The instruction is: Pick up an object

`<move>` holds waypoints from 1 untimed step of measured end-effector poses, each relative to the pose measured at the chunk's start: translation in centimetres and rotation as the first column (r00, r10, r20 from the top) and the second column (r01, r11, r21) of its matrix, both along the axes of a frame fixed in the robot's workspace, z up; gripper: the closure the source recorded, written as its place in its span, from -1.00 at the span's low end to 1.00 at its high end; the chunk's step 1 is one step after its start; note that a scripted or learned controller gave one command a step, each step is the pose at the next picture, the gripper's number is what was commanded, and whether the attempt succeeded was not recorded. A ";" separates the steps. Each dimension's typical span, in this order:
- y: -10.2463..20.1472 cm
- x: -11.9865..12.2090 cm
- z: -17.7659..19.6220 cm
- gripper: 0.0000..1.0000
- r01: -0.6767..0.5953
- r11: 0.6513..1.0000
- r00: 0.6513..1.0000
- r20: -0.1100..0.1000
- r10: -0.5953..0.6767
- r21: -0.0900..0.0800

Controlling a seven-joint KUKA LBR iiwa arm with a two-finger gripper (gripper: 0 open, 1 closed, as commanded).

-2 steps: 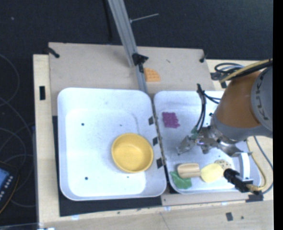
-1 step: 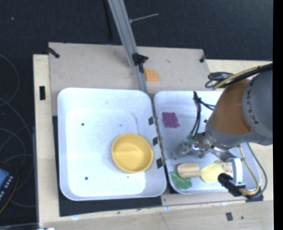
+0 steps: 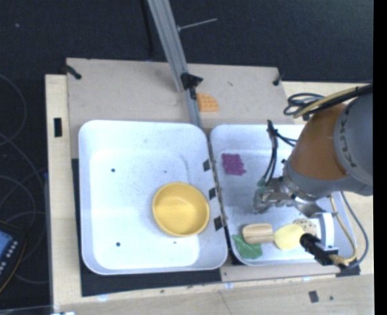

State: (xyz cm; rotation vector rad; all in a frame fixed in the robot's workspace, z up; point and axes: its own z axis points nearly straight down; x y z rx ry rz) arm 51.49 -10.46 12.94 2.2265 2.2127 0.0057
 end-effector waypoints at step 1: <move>-0.4 0.4 4.3 1.00 -0.009 1.000 1.000 0.002 0.009 -0.002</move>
